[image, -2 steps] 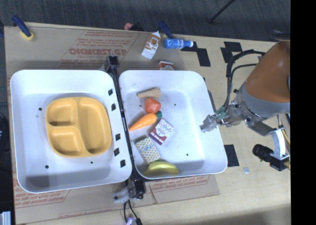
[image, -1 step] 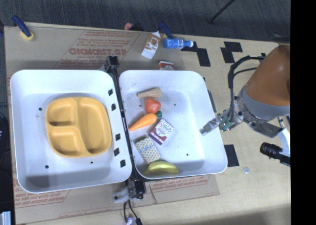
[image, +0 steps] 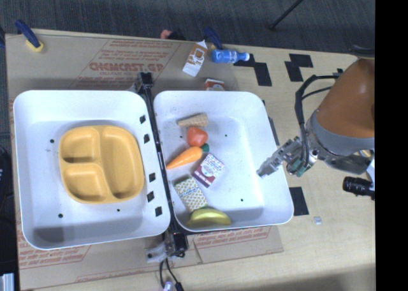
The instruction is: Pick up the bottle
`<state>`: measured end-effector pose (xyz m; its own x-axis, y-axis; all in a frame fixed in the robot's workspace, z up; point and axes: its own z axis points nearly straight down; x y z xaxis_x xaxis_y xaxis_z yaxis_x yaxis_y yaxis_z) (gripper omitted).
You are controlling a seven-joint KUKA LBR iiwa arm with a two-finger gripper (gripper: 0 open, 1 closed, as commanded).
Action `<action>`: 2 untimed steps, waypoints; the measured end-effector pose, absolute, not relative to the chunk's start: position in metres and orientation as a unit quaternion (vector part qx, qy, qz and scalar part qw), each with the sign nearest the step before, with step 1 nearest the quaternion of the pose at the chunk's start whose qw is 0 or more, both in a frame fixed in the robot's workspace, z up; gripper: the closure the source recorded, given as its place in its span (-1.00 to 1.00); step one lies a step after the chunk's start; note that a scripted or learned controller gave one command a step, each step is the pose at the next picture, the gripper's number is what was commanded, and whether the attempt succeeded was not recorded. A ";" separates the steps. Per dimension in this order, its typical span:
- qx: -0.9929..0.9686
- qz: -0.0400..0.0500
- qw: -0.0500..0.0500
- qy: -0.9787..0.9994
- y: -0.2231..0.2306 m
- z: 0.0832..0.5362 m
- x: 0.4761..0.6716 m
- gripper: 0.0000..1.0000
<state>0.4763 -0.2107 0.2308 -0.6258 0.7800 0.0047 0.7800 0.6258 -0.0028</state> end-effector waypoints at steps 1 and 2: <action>-0.299 0.000 0.004 -0.954 -0.207 0.231 0.476 1.00; -0.062 0.000 0.002 -0.998 -0.211 0.224 0.484 1.00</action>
<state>0.4840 -0.2107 0.2239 -0.9922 0.1247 0.0050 0.1247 0.9922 0.0006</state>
